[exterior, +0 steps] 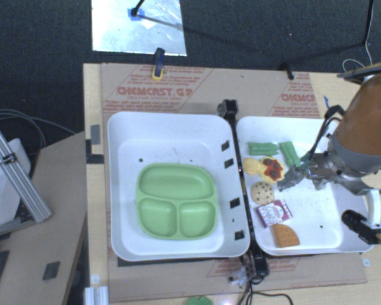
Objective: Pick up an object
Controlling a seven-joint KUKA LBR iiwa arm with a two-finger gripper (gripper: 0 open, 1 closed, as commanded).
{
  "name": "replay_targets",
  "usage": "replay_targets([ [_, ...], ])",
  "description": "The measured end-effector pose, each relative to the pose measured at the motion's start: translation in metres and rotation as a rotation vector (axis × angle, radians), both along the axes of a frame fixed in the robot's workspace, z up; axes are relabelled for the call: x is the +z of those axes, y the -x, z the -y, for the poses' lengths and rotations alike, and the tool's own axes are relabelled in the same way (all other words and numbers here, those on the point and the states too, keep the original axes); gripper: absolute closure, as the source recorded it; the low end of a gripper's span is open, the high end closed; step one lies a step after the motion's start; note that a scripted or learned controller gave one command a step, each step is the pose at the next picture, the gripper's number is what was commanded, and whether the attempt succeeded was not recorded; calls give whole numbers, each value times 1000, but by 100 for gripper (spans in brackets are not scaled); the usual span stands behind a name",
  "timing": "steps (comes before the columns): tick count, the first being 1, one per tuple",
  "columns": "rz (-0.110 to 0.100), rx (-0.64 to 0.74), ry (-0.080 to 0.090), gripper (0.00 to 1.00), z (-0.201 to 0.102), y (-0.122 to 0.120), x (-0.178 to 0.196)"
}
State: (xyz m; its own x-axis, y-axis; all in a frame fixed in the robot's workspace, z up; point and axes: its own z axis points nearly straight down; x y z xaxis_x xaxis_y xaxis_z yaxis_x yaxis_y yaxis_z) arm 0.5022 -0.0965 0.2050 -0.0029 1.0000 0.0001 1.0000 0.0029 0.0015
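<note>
The right bin (320,218) holds several small things. These are two green pieces (263,148) (289,152), a yellow and red toy (267,168), a round speckled cookie (262,192), a pink packet (274,213) and an orange wedge (285,236). My gripper (303,180) hangs over the middle of this bin, just right of the yellow and red toy and below the green pieces. Its fingers stand open with nothing between them. The arm's orange band and grey wrist cover the bin's right side.
A green three-part plate (176,200) lies in the left bin (117,170). A black divider (236,170) runs between the two bins. A yellow clamp (158,64) sits on the cardboard at the back. The right bin's floor right of the packet is bare.
</note>
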Motion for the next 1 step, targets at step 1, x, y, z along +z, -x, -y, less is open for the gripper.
replay_targets([
  [1,0,-1,1,0,-7,0,-125],
])
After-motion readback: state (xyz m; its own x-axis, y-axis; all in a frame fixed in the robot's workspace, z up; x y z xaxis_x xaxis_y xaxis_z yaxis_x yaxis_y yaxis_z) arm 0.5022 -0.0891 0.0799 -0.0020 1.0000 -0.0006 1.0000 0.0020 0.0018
